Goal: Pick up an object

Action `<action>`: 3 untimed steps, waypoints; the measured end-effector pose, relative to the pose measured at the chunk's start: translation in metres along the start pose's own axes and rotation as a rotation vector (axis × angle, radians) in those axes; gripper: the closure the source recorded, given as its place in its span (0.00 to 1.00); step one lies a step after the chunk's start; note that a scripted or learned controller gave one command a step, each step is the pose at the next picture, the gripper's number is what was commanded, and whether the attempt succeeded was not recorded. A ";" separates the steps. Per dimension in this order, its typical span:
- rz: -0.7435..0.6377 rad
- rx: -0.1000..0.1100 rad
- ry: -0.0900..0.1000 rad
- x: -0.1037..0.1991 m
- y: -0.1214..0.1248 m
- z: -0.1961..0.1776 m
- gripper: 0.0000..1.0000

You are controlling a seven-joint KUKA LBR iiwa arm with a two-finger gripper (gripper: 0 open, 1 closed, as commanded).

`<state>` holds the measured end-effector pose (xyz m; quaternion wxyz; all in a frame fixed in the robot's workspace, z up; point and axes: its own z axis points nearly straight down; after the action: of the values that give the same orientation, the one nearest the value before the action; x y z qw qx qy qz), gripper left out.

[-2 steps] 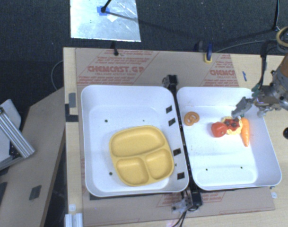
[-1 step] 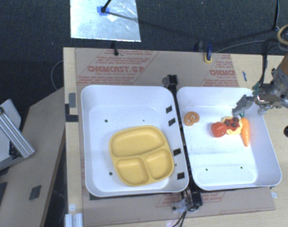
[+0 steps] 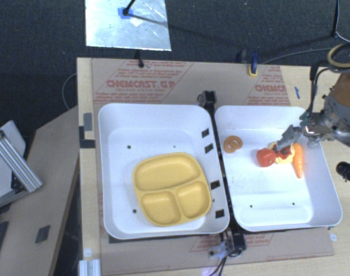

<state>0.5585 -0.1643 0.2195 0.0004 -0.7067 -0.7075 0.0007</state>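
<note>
In the right bin (image 3: 278, 211) lie a red tomato-like object (image 3: 265, 157), an orange carrot (image 3: 298, 160) and a small brown ring-shaped donut (image 3: 233, 144). A bit of yellow shows between the red object and the carrot. My gripper (image 3: 285, 144) reaches in from the right and hangs low over the red object's upper right side, its dark fingertips right at that cluster. Nothing is visibly held between them.
The left bin (image 3: 123, 131) holds a yellow three-compartment plate (image 3: 172, 187). Black clips line the divider between the bins. The arm's body (image 3: 341, 108) stands over the right bin's far right edge. Cables run along the back.
</note>
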 end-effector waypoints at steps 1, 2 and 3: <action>0.000 0.000 0.001 0.007 0.002 0.044 0.00; 0.000 0.001 0.001 0.004 -0.001 0.087 0.00; 0.000 -0.005 -0.002 0.004 0.001 0.073 1.00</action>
<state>0.5594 -0.1607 0.1461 -0.0020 -0.7066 -0.7077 -0.0006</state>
